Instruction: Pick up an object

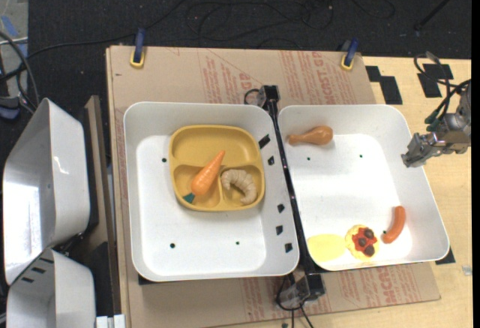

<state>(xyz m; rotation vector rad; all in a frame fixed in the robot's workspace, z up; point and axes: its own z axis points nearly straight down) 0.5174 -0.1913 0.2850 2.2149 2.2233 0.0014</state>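
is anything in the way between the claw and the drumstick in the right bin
Nothing visible. The claw hangs at the right bin's right rim, and the drumstick lies near the bin's far left corner. Between them is bare white floor. The sausage and pizza slice lie nearer the front, off that line.

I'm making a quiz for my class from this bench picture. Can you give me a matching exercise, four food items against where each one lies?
Things:
1. carrot
2. drumstick
3. sausage
4. shrimp

Places:
A. right bin, far end
B. yellow plate, right compartment
C. right bin, near right corner
D. yellow plate, slanting across the divider

Pairs: 1-D, 2-A, 3-C, 4-B
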